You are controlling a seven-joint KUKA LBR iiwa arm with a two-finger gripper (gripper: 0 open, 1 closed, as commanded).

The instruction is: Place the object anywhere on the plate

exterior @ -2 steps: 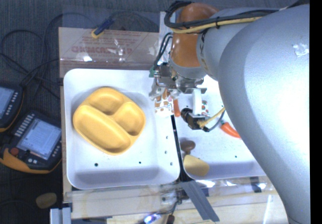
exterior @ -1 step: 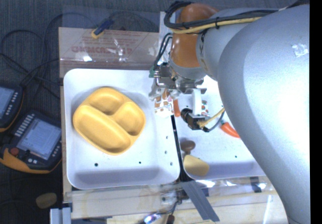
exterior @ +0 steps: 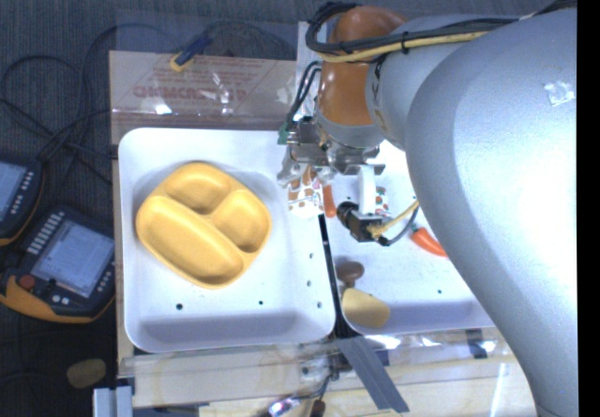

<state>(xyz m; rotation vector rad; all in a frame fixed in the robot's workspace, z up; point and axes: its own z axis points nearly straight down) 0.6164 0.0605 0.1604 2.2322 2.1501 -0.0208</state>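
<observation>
A yellow plate (exterior: 202, 221) with three compartments lies in the left white bin (exterior: 150, 317). My gripper (exterior: 307, 186) hangs below the orange wrist band, over the wall between the two bins, just right of the plate's upper right edge. A small orange-and-white patterned piece shows at its tip; I cannot tell whether that is a held thing or part of the gripper. In the right bin (exterior: 422, 298) lie a tan rounded object (exterior: 366, 310), a small brown object (exterior: 350, 270) and an orange object (exterior: 427, 242) partly hidden by the arm.
The big grey arm (exterior: 506, 171) covers most of the right bin. A clear plastic sheet on cardboard (exterior: 206, 82) lies behind the left bin. Cables and a pendant (exterior: 56, 260) sit on the floor to the left.
</observation>
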